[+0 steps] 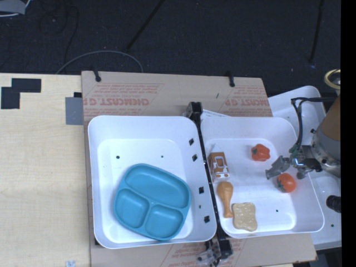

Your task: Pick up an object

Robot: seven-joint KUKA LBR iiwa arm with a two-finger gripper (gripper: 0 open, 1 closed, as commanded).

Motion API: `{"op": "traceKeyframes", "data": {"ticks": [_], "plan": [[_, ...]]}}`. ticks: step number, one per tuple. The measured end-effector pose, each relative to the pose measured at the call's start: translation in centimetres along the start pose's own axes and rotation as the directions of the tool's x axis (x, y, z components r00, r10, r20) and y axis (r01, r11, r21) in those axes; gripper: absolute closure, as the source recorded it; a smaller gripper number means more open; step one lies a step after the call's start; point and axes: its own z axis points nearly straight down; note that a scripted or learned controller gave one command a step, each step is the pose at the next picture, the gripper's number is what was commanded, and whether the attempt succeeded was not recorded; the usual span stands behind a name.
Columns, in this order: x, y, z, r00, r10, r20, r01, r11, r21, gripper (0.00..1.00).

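My gripper (289, 169) hangs over the right side of the right bin (245, 128), reaching in from the right. Its grey fingers (275, 169) stand spread apart, so it is open. A small red tomato-like toy (287, 183) lies just below the gap between them, touching neither finger that I can see. A second red-orange toy (260, 152) sits up and left of the gripper. By the bin's left wall are a brown and white boxy toy (218, 166), a toy drumstick (225, 197) and a toast slice (245, 216).
The left bin (111, 129) holds a blue divided plate (151, 201). A black divider (203, 171) runs between the bins. Cardboard (167, 96) lies under both bins, and cables (300, 121) hang at the right by the arm.
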Motion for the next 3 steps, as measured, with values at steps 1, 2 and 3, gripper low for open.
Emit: {"op": "traceKeyframes", "data": {"ticks": [1, 2, 3], "plan": [[0.0, 0.3, -0.6, 1.000, -0.003, 0.003, 0.003, 1.000, -0.013, 0.00], [0.6, 1.2, 4.5, 1.000, -0.004, 0.000, 0.004, 1.000, -0.007, 0.00], [1.4, 1.8, 8.6, 1.000, -0.010, -0.013, 0.010, 1.000, -0.010, 0.00]]}}
